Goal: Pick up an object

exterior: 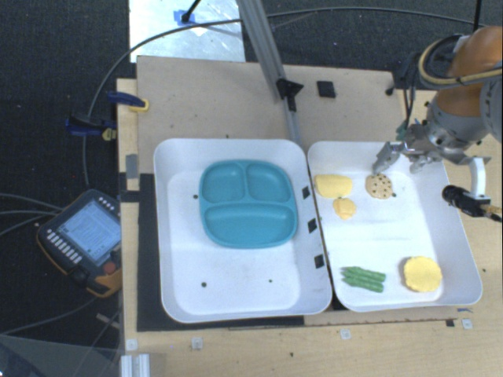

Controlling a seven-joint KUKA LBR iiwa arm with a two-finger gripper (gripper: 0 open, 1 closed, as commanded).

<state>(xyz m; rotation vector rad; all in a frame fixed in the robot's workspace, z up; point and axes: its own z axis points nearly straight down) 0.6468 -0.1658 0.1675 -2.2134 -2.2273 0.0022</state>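
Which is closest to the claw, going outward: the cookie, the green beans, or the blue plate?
From the claw:
1. Cookie, just below it, right bin.
2. Green beans, right bin's near edge.
3. Blue plate, left bin.

I see a blue plate (pixel 248 204) in the left white bin (pixel 177 289), and a grey handset (pixel 82 238) beside the bench.

I'm seeing even, bright overhead light washing out the 2 white bins (pixel 236 289), with only soft, faint shadows under the blue plate (pixel 248 204). A glaring pale patch (pixel 189 22) is blowing out at top left, and the frame is looking slightly soft and grainy.
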